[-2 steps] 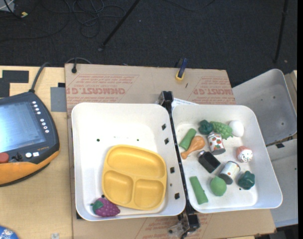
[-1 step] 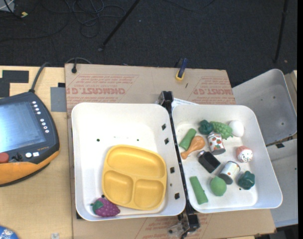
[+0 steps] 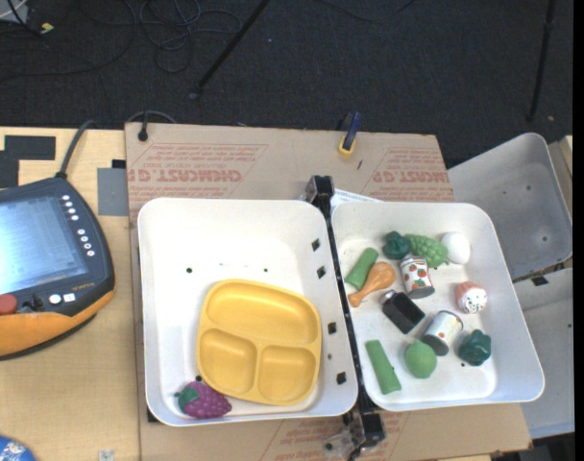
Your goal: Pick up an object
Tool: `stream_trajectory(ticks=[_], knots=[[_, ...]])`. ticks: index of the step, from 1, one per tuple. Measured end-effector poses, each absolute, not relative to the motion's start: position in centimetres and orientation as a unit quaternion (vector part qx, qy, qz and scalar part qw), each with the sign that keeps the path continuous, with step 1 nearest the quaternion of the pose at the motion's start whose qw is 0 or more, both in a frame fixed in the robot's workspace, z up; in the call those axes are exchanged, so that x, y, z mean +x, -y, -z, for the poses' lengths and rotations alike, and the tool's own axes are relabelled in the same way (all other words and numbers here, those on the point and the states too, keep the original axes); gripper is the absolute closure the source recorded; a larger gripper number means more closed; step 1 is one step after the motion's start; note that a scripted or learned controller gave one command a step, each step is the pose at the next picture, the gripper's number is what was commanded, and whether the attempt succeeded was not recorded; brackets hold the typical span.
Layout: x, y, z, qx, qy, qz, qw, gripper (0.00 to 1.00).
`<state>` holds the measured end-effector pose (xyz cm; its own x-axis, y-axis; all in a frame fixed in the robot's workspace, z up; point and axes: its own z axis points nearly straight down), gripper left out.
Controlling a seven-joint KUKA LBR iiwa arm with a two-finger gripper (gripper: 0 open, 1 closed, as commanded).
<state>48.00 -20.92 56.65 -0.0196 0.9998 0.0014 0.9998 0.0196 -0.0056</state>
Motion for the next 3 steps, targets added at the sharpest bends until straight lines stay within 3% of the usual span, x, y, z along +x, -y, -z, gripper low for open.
stream_trajectory(ticks=[1, 2, 3], knots=[[48.2, 20.7, -57.6, -0.697, 0.717, -0.0017, 0.003, 1.00], [47.6, 7.5, -53.5, -0.702, 0.712, -0.0011, 0.004, 1.00], [47.5, 15.7, -53.7, -0.710, 0.705, -0.0013, 0.000, 1.00]])
